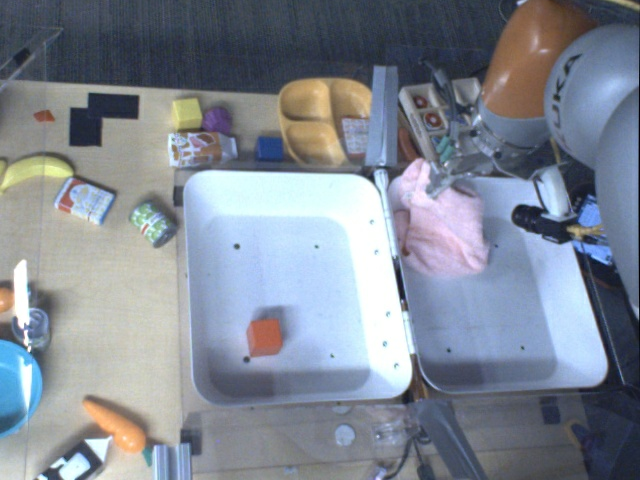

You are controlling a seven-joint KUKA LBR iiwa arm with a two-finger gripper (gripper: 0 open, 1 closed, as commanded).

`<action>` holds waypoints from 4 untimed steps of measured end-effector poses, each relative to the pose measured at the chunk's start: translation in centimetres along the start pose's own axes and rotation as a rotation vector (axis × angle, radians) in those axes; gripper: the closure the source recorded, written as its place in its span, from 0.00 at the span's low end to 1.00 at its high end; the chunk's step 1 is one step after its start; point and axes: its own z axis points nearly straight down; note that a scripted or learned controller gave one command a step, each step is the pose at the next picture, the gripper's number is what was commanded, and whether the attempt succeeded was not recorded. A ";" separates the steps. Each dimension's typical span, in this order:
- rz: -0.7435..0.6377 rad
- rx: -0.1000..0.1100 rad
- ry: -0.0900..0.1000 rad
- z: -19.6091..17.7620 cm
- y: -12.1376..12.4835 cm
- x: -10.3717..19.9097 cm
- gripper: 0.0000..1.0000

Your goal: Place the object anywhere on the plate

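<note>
In the right bin [560,358], at its far left corner, the claw [447,173] sits on a pink cloth [443,226], pinching a raised fold of it. An orange block [265,337] lies in the left bin [300,218], near its front; a blue plate [18,388] sits at the worktop's [100,298] left edge.

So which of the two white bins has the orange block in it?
The left bin: the orange block lies near its front. The right bin holds the pink cloth, where the gripper is.
</note>
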 end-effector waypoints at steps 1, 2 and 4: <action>0.050 -0.005 0.001 -10.4 2.1 6.3 1.00; 0.150 0.003 0.003 -3.4 -2.0 13.5 1.00; 0.118 -0.002 0.003 -1.0 -4.3 22.2 1.00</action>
